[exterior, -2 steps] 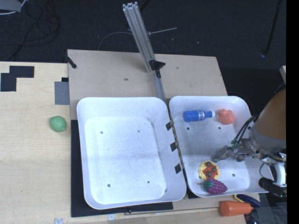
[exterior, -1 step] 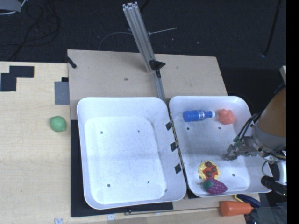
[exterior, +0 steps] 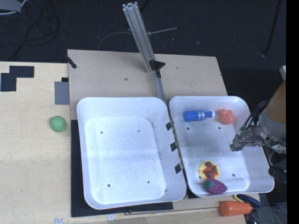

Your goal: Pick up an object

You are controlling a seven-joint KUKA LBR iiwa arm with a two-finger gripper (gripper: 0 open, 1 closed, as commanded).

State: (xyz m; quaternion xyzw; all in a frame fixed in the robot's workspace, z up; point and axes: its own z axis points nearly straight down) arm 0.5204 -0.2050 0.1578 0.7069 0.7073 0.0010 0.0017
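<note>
Nothing is being carried yet, so the pick looks undone: every object is lying on a bin floor or on the bench, and none is sitting between the fingers. The right bin (exterior: 243,101) is holding four candidates. A blue bottle (exterior: 198,115) is lying on its side at about eleven o'clock in that bin, with an orange lump (exterior: 226,116) just beside it toward one o'clock. A yellow-and-red toy (exterior: 209,170) is resting near six o'clock, touching or nearly touching a purple grape bunch (exterior: 215,186) just below it. The left bin (exterior: 93,107) is offering nothing to grasp. A green ball (exterior: 58,123) is sitting on the bench well off at nine o'clock, and an orange piece (exterior: 236,208) is lying outside the right bin at its five o'clock.

The arm is reaching in from three o'clock, with the gripper (exterior: 237,143) hanging low over the right bin's three o'clock side, apart from all four objects. Its fingers are too dark and small to read, so I cannot tell how far open they are. What is left, by my judgement, is the whole pick: choosing one object, closing on it and lifting.
</note>
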